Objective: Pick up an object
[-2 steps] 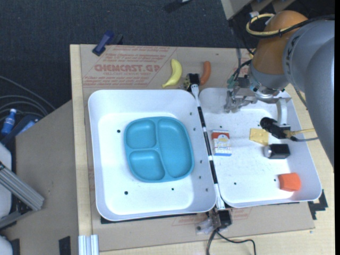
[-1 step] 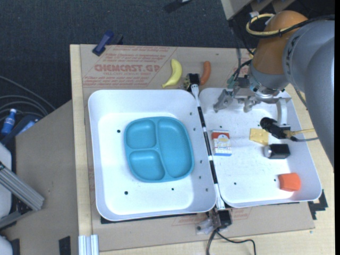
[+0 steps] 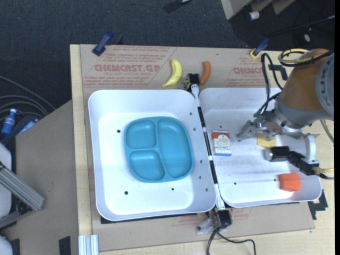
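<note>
The arm point(image 3: 305, 92) is reaching over the right bin point(image 3: 239, 193), its jaws point(image 3: 254, 127) hanging low above the bin floor; whether they are apart or together I cannot tell. A small red-and-white box point(image 3: 221, 143) is lying near the bin's left wall, an orange block point(image 3: 289, 182) is sitting near its front right corner, and a yellow piece point(image 3: 265, 140) is lying just beside the wrist. A blue divided tray point(image 3: 158, 149) is resting in the left bin point(image 3: 106, 195).
</note>
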### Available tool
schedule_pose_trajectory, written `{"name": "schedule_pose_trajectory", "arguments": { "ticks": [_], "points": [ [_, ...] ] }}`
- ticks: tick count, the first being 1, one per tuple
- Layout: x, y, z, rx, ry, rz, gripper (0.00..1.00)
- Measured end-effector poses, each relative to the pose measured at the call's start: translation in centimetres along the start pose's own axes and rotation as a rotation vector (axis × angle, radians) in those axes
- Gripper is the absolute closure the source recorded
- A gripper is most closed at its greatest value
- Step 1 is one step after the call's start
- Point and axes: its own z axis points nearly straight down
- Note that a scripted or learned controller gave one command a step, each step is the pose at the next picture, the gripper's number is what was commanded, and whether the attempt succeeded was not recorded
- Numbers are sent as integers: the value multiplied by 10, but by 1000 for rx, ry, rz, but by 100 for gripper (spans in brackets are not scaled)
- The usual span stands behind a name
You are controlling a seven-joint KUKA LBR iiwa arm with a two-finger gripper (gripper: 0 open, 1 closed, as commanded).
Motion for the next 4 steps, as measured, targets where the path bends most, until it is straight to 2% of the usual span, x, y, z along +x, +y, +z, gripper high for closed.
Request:
{"name": "schedule_pose_trajectory", "arguments": {
  "ticks": [1, 2, 3, 4],
  "points": [
    [1, 0, -10, -1, 1, 0, 100],
    [1, 0, -10, -1, 1, 0, 0],
    [1, 1, -20, -2, 0, 0, 100],
    [1, 1, -20, -2, 1, 0, 0]
  ]
}}
